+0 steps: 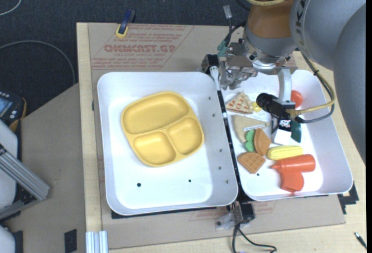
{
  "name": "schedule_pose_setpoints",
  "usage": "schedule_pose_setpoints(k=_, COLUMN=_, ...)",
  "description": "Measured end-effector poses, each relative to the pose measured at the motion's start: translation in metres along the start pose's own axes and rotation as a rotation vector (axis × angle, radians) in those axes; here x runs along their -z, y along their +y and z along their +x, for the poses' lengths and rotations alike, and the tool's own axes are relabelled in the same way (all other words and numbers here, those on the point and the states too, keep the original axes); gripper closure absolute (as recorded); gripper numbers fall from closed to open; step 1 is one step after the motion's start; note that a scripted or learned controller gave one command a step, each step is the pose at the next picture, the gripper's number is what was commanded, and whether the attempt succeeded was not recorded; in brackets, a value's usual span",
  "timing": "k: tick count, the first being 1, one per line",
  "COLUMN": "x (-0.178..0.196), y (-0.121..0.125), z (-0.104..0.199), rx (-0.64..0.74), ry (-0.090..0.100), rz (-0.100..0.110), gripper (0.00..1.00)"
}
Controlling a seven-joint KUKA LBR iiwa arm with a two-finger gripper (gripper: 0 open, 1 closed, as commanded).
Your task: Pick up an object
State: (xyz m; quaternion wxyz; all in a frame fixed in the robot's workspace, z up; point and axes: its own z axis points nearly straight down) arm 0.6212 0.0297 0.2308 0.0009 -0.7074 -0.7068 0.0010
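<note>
Dark carpet is framing the pale surface (145, 42), and on it two white bins are sitting side by side. I am reaching in from the right and hovering my hand (235, 74) over the far left corner of the right bin (331, 159); whether it is released or clenched I cannot tell from up here. Toy food is crowding this bin: a sandwich wedge (239, 104) just below me, a waffle piece (251, 161), a corn cob (283, 152) and a red-orange piece (293, 171). A yellow divided plate (161, 128) is lying in the left bin (110, 147). My best bet, I reckon, is dropping straight onto the sandwich wedge, staying clear of the bin wall, squeezing across its narrow sides.
</note>
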Motion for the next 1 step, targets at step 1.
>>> schedule_pose_setpoints(k=1, x=0.0015, y=0.0019, z=0.0006, rx=0.001, ry=-0.001, rz=-0.004, gripper=1.00)
